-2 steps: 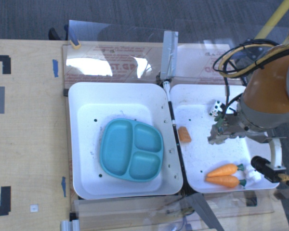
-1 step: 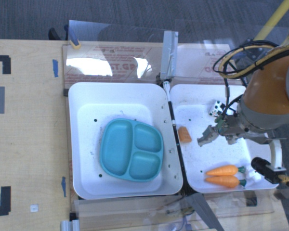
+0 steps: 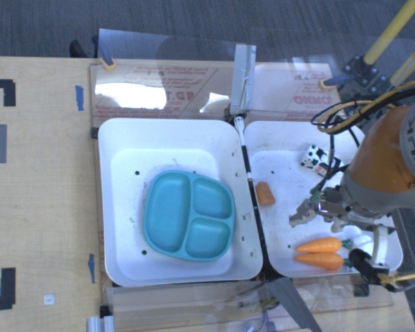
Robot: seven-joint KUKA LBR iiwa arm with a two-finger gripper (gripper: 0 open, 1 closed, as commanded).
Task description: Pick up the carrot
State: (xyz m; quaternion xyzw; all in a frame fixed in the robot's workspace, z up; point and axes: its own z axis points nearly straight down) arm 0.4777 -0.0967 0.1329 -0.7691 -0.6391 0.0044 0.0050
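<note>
2 carrots lie side by side at the near edge of your right bin. Your gripper hovers just above them, fingers slightly parted, holding nothing.

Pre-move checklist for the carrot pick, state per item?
1. Target located: two carrots lie side by side near the front of the right bin: ok.
2. Gripper over target: it sits above and to the left of the carrots in the view: not ok.
3. Gripper free of load: nothing shows between the fingers: ok.
4. Finger opening: cannot tell.
5. Neighbours clear: small orange block and black-and-white toy lie apart from the carrots: ok.
6. Single target: the carrots touch or nearly touch: not ok.
</note>
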